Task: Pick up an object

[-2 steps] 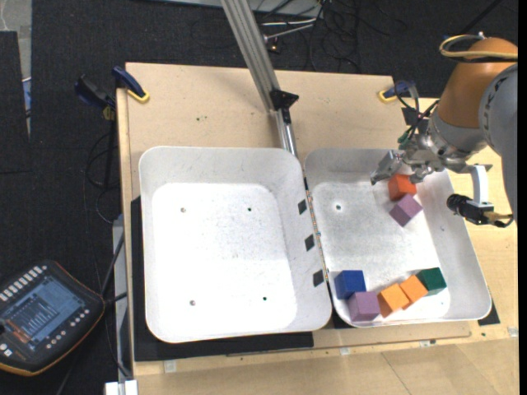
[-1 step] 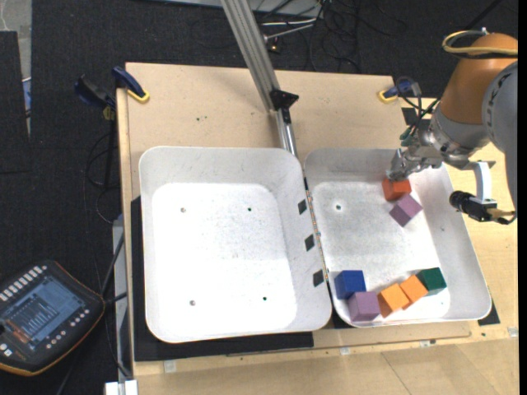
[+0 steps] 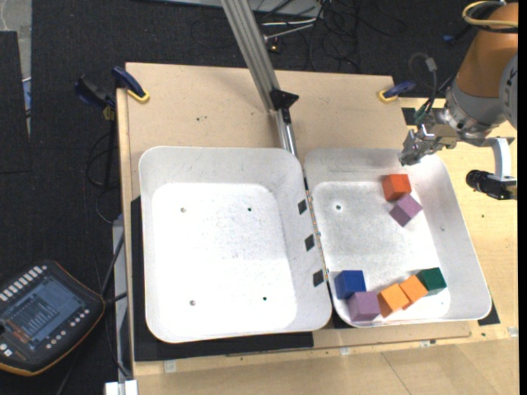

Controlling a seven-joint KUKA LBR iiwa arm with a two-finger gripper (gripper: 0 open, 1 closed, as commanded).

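The pincer (image 3: 416, 151) hovers over the right bin's (image 3: 461, 245) far rim, just beyond the orange cube (image 3: 396, 186); its grip state is unclear. A purple cube (image 3: 405, 211) touches the orange cube.

On the tabletop (image 3: 214, 105) two shallow white bins sit side by side; the left bin (image 3: 218, 241) lies beside the right bin (image 3: 387, 245), which holds six blocks. An orange block (image 3: 396, 186) touches a purple block (image 3: 405, 211) near the right bin's far side, while a blue block (image 3: 349, 283), a second purple block (image 3: 365, 305), a second orange block (image 3: 399, 294) and a green block (image 3: 431, 281) cluster along its near edge. The end effector (image 3: 414, 153) hangs over the right bin's far right corner, just beside the upper orange block, nothing visibly between its fingers.
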